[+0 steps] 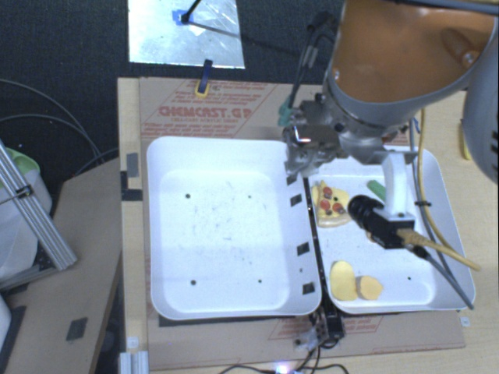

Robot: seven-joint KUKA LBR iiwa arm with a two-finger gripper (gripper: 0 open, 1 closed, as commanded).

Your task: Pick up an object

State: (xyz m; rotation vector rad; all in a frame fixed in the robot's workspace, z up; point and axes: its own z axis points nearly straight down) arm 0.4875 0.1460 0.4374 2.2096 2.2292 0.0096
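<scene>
White right bin (437, 291) has the pizza slice (330, 204) untouched, nothing picked yet; my hand (300, 162) hovers close, can't tell its grip

Two white bins (226, 150) side by side, pizza slice (330, 204) and yellow pieces (355, 282) in the right bin, arm (405, 53) above

We read only red block lettering that looks like "CHEMCAST G9" on the brown cardboard sheet (210, 104) under the bins, and we see more red print along its front edge, too small to make out.
</scene>
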